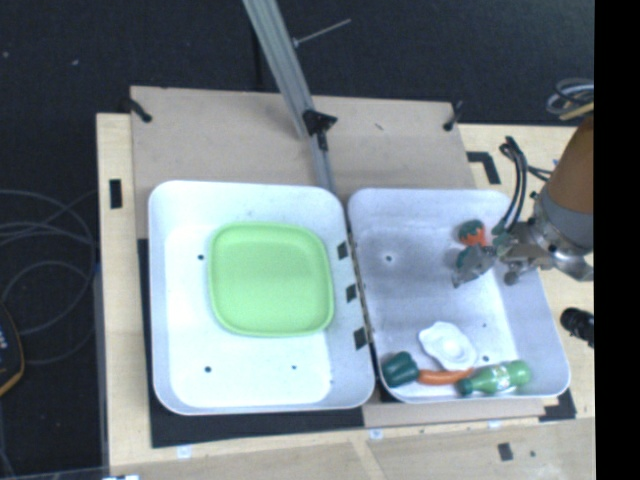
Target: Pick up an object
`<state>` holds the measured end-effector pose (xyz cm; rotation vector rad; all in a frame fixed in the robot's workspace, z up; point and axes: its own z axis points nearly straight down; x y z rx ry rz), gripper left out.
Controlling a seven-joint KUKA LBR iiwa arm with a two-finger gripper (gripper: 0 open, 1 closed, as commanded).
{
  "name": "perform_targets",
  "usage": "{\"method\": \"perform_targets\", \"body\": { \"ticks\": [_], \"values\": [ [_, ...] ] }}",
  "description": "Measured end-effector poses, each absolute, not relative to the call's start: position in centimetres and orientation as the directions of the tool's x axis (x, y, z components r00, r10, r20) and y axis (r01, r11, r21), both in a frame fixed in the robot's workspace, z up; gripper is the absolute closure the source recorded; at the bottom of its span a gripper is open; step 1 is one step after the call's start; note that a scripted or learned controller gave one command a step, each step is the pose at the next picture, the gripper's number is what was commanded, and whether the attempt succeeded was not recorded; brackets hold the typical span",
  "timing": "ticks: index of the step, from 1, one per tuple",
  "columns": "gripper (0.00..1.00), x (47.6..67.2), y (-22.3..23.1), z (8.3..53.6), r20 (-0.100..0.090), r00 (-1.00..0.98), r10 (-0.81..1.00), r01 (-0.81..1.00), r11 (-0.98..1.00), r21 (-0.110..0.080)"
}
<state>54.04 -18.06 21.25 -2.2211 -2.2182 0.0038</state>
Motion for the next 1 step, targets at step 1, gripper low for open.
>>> {"method": "perform_targets", "body": {
  "ticks": [1],
  "values": [
    [0.00,53.90,-17.86,15.00,0.001,0.001,1.000,1.000,-0.001,-0.005]
  ]
}}
